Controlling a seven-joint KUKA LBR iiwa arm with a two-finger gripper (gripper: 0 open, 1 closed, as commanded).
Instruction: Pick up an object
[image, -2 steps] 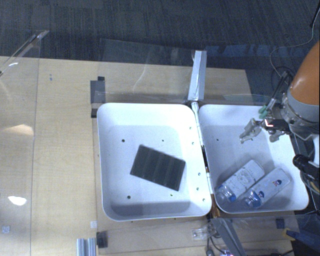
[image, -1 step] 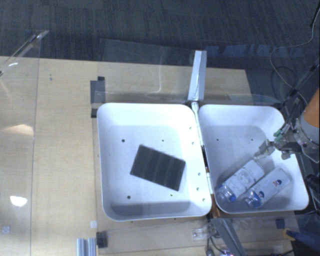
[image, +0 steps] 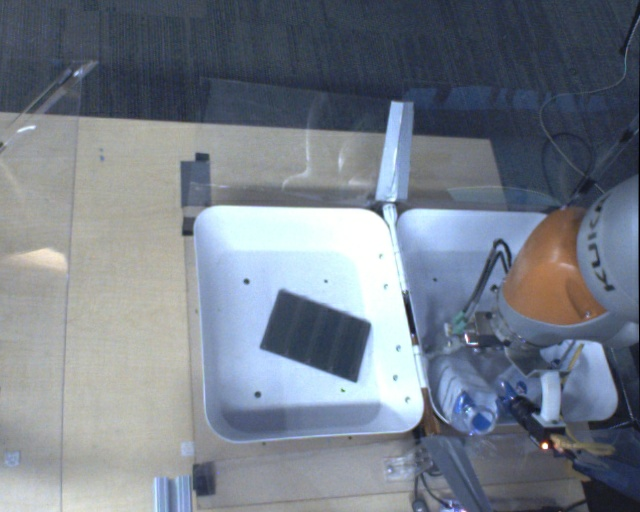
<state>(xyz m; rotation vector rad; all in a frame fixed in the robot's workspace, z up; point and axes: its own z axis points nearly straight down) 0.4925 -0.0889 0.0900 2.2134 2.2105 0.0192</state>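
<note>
We look down at a slant on a pale wooden bench (image: 100, 330) bearing two shallow white bins side by side. The left bin (image: 225, 260) holds one dark ribbed rectangular pad (image: 316, 335), lying flat and turned at an angle, a little right of the bin's middle and apart from all four walls. Small dark dots mark the bin floor around it.

The right bin (image: 440, 250) sits just beside the left one, their rims meeting along a narrow seam. A grey metal upright strip (image: 395, 150) rises at the far end of that seam. In the right bin's near left corner we see a clear plastic bottle (image: 462, 400) with a blue cap, lying on its side, close to the dividing wall.

The arm (image: 560, 270) comes in from the right, its orange band bulking over the right bin, with black cables looping off its left side. Below the band the wrist hardware reaches down toward the bin floor, and the tool (image: 500, 385) hangs just beside or over the bottle. We cannot tell whether the tool is released or clenched; its working end is lost among the wrist parts and the bottle's clear plastic. Nor can we tell whether it touches the bottle.

A sheet of clear plastic (image: 40, 200) glints over the bench's left side.
</note>
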